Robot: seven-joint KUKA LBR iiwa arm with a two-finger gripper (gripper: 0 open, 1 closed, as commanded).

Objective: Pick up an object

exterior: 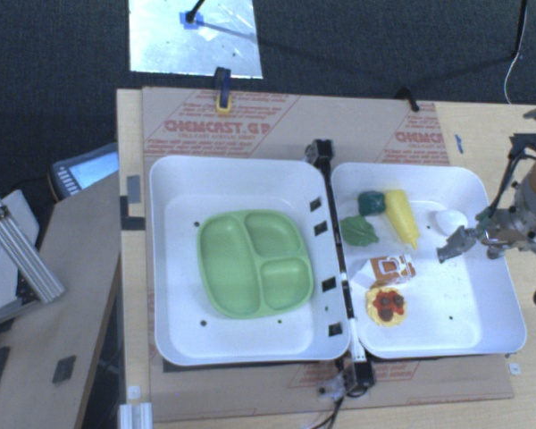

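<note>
Over the right bin's (496, 329) right half hangs the gripper (453, 247), its grey fingers pointing left toward the middle of the bin; whether they stand wide or narrow I cannot tell, and nothing shows between them. Just up and left of the tip lies one small white object (448, 218), pale against the bin floor and hard to make out. Further left are five more things, so the bin holds six in all: one yellow piece (402, 216), long and tilted, with one dark green block (371, 203) touching its left side; one green leaf (358, 231) below that block, near the bin's left wall; one white and orange packet (392, 269) near the middle; and one yellow round (386, 305) with red spots just below the packet. All lie apart from the gripper. Across the black divider (335, 248) sits the left bin (174, 329), and in it one green tray (253, 263) with three compartments, lying flat near the middle. Both bins rest on one brown sheet (277, 119) with red lettering, which bears one yellow clamp (223, 92) at its far edge.
</note>
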